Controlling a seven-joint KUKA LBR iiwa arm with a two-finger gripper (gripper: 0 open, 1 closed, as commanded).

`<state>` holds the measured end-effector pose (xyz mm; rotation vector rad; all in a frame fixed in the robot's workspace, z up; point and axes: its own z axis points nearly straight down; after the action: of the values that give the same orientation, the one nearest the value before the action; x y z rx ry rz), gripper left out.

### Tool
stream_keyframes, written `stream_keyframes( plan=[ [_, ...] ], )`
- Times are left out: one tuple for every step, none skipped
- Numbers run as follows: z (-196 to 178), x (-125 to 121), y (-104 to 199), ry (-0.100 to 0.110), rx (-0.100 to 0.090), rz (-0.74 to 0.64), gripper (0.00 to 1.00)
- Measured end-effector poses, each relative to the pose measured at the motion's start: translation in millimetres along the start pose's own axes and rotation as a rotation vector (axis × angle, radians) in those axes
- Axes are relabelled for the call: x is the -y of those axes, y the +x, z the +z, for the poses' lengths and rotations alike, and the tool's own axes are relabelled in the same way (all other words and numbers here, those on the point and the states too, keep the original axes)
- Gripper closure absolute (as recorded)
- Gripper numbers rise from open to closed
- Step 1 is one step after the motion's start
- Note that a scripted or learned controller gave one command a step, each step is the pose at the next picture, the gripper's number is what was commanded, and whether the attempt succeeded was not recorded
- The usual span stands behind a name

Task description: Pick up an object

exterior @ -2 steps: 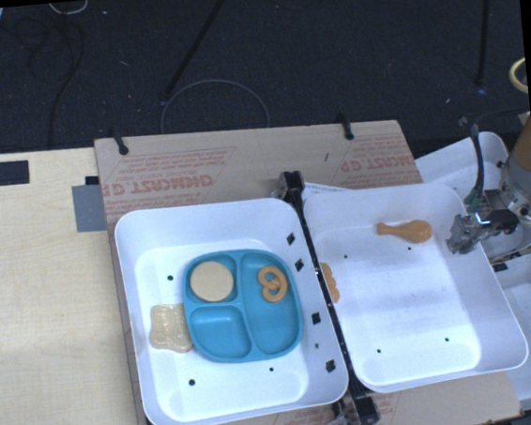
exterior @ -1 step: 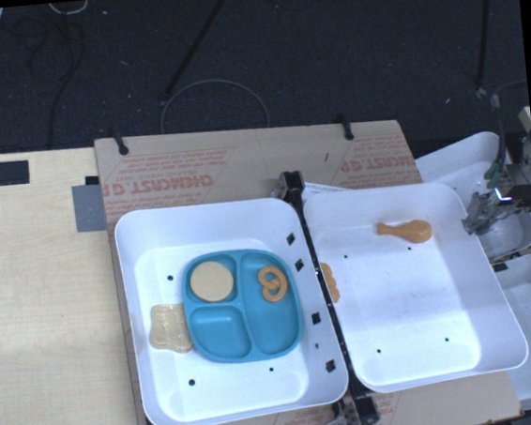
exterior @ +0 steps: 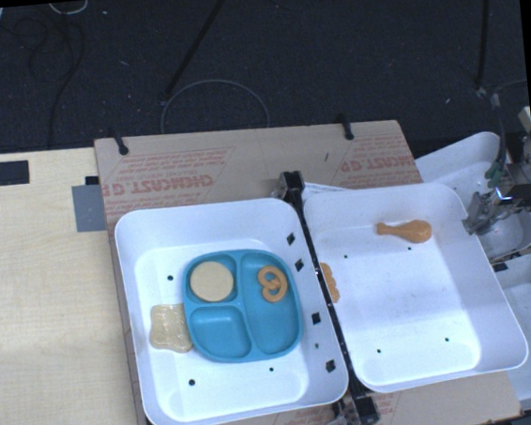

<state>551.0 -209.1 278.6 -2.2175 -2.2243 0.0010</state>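
1. Left bin [exterior: 136, 239]: holds a blue divided tray [exterior: 240, 306]. A round tan cracker [exterior: 210, 280] lies in the tray's upper-left compartment and a pretzel [exterior: 272, 283] in its upper-right compartment; the lower compartments look bare. A pale toast slice [exterior: 169, 328] lies on the bin floor, touching the tray's left edge.
2. Right bin [exterior: 420, 332]: a tan drumstick-shaped piece [exterior: 405, 231] lies flat near the upper right corner, well apart from the other items. A small tan item [exterior: 330, 283] sits against the divider between the bins; what it is cannot be made out.
3. Pincer [exterior: 489, 210]: seen at the right rim of the right bin, just beyond the wall and near the drumstick-shaped piece. It is too small and dark to tell whether it is wide or narrow; nothing is visibly held.
4. Progress: judged from this layout, the pick has not begun. Every candidate object rests on a bin floor or in the tray, and none is lifted.
5. Remaining: the arm must choose an object, travel over it, descend, close and lift. The drumstick-shaped piece appears the nearest candidate.
6. Both bins rest on a cardboard sheet [exterior: 242, 167] on the tabletop [exterior: 40, 315].
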Motion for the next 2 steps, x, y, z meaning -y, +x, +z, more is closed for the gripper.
stream_keyframes(
  plan=[
    [16,2,55,0.003,-0.003,-0.001,1.00],
    [13,13,104,0.002,-0.003,-0.001,1.00]
  ],
)
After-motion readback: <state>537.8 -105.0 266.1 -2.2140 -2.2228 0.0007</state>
